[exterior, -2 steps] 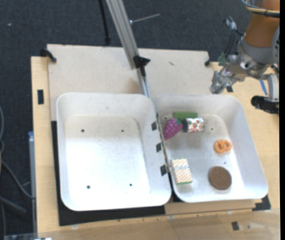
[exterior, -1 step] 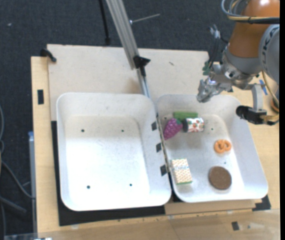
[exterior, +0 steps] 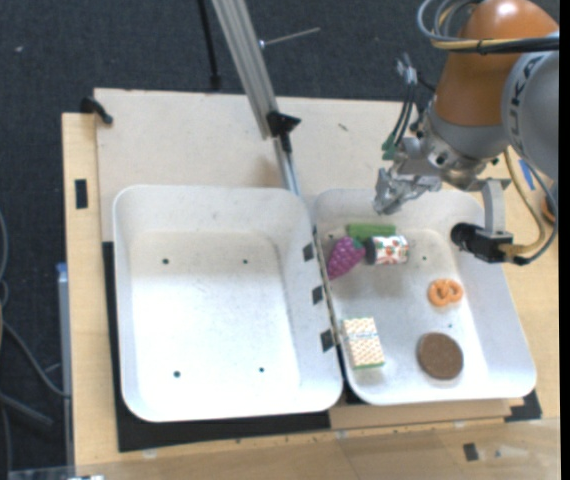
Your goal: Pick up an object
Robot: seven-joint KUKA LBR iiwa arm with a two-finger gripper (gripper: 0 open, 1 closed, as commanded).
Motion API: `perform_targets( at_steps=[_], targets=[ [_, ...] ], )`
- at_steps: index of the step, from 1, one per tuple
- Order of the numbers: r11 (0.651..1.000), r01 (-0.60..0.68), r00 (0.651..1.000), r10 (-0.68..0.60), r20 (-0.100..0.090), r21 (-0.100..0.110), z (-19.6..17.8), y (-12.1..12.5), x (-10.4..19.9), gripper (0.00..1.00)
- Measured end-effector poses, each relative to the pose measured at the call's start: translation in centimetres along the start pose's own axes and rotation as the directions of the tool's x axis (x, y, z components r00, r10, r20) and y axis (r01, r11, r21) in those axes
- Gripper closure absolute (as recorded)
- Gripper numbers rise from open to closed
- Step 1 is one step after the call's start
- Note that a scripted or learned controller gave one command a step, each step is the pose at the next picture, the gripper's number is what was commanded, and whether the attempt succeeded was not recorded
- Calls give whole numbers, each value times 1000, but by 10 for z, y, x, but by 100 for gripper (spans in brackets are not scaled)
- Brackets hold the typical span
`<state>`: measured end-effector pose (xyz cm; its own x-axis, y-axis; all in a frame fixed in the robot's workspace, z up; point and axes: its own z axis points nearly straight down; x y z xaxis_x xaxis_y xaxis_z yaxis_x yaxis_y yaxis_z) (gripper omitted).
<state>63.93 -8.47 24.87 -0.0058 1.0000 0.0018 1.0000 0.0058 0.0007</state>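
Above right bin (exterior: 505,368), gripper (exterior: 393,198) tilted down-left, fingers apparently closed, empty, near green object (exterior: 370,231)

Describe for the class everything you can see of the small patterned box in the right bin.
The patterned box is a small rectangular carton, pale yellow-cream with a fine dotted or checked print and a greenish edge at its lower end. It looks like cardboard. It lies flat on the floor of the right bin, near that bin's left wall, long side running up and down the view. Nothing touches it; the brown disc sits apart to its right.
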Motion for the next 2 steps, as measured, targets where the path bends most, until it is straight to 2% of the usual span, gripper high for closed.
perform_targets(
  at_steps=[1, 2],
  targets=[
    [1000, 0, 1000, 0, 1, 1, 4, -13, 48, 100],
    [1000, -1, 1000, 1, 2, 2, 15, -40, 89, 100]
  ],
)
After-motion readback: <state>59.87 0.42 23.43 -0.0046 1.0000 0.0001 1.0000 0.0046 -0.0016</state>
